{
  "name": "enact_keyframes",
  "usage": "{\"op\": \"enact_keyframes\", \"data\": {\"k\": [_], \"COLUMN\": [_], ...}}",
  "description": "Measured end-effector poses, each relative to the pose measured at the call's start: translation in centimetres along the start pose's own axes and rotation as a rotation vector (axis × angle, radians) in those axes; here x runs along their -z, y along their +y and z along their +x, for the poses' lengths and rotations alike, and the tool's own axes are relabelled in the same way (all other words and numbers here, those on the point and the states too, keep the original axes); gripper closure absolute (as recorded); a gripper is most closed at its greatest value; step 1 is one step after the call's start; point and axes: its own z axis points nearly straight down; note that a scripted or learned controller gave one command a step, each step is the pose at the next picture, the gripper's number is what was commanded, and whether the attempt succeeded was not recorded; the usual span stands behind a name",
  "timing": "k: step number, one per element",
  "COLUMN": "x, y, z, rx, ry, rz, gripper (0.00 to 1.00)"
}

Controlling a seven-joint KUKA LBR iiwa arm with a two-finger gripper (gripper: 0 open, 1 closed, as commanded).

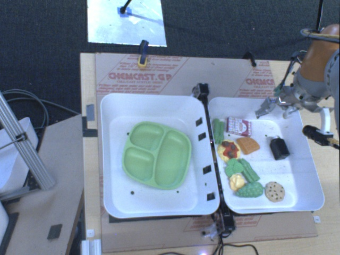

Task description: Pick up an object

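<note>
The gripper [277,106] is seen at the upper right, poised above the far edge of the right bin [311,166]. Two metal fingers are splayed apart, one reaching out to the left at [264,110] and the other pointing down toward the bin; the gap between them is wide and nothing is caught in it. The grey arm with its orange band [322,52] is found behind and above the gripper, coming in from the right.

Just below and to the left of the gripper, a small red and white packet [238,126] is lying flat on the bin floor. Below the gripper and a little to its right, a black block [279,148] is resting apart from the other items. An orange piece [247,145] is placed lower and left of the gripper, beside a red and yellow piece [229,150]. Farther down from the gripper, green pieces [241,170] are clustered with a yellow piece [237,181] touching them, and a round cookie [274,192] is set near the front wall.

Well off to the gripper's left, the left bin [114,116] is seen holding a green divided plate [158,154].
</note>
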Motion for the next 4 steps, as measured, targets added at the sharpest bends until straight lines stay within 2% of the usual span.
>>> {"op": "enact_keyframes", "data": {"k": [1, 2, 4], "x": [7.19, 6.66, 6.66], "y": [0.28, 0.04, 0.04], "z": [4.85, 4.57, 4.57], "rx": [0.011, 0.007, 0.007], "ry": [0.005, 0.004, 0.004], "rz": [-0.005, 0.003, 0.003], "gripper": [0.00, 0.00, 0.00]}}
